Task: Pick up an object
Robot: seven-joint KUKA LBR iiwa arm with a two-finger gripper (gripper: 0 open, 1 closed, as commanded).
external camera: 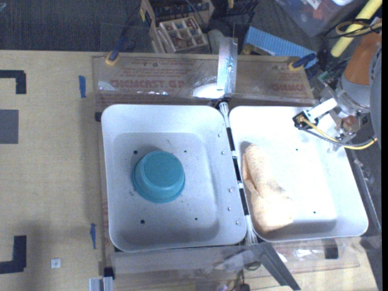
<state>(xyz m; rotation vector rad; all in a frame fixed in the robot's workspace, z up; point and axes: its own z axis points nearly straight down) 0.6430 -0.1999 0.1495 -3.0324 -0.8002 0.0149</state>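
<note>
Tan lump is lying at right bin's nine o'clock. Gripper is hovering at two o'clock, opening unreadable.

bench with two white bins

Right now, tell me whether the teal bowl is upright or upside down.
Upside down, it seems: the bowl shows a flat closed top, no hollow, and widens toward the floor of the left bin.

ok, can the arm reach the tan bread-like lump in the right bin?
Probably yes: the tan bread-like lump lies alone in the right white bin, uncovered, though close to its left wall.
</note>
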